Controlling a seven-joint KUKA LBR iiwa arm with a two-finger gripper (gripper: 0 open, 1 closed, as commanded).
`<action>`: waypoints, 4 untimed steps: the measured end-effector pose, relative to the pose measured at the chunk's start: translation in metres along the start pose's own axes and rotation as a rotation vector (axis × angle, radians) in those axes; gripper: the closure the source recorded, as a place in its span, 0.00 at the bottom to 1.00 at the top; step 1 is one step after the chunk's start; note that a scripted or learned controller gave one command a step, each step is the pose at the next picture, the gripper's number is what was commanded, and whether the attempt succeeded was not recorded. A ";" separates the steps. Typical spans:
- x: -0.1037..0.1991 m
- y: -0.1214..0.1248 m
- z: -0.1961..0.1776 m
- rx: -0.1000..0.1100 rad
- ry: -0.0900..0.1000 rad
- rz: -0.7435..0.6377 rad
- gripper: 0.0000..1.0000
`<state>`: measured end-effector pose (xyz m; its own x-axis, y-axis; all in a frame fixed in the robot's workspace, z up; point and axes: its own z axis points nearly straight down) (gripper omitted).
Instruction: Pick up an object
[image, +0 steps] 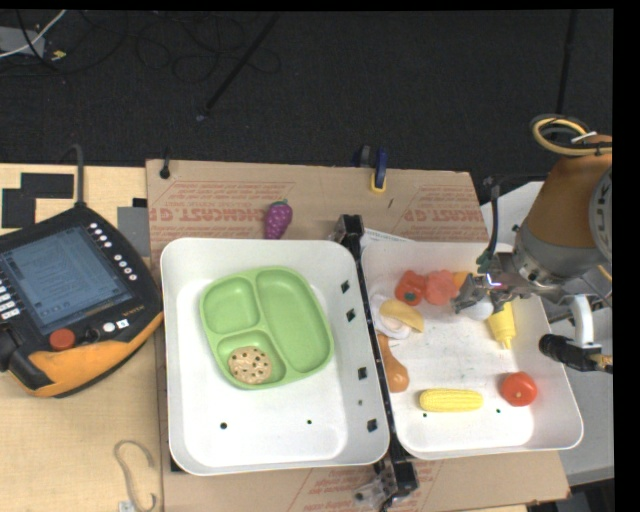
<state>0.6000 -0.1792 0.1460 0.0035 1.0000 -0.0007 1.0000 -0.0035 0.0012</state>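
The gripper hangs low in the right bin, near its far edge, beside a pink toy; I cannot tell its state. Best to centre over one toy before closing.

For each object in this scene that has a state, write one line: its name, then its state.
Green divided plate: flat in the left bin, cookie in one compartment.
Cookie: lying in the plate's lower-left compartment.
Corn cob: lying on its side in the right bin.
Tomato: resting in the right bin.
Purple grapes: outside the bins, on the cardboard.
End effector: low over the right bin; grasp unclear.
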 end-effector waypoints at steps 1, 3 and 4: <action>-0.003 -0.006 -0.062 -0.002 0.000 0.002 1.00; 0.044 -0.023 -0.092 0.005 0.003 -0.006 1.00; 0.085 -0.049 -0.076 0.008 0.003 -0.005 1.00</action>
<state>0.5513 -0.0939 0.2221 -0.0014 1.0000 0.0025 1.0000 0.0014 -0.0066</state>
